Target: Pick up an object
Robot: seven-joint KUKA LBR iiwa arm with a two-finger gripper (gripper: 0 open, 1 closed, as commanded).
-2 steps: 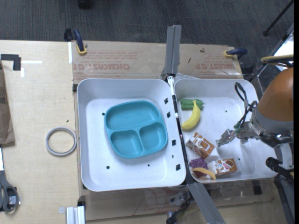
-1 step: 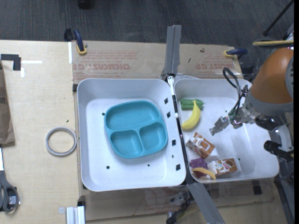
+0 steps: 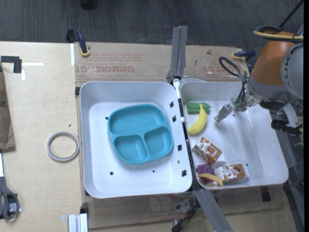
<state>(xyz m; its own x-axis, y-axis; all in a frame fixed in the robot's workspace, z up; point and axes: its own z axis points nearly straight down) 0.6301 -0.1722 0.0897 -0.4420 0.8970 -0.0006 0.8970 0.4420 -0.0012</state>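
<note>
Hovering hand [image 3: 223,114], grip state unclear, just right of banana [image 3: 198,121].

Grey arm [image 3: 294,71], orange band [image 3: 268,64]

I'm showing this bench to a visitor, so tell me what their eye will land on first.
The blue tray, divided into three compartments, stands out in the middle of the left bin. Next comes the yellow banana near the left wall of the right bin, with a green item just behind it and small cartons toward the front. The arm's orange band draws the eye at upper right, its gripper above the right bin.
</note>
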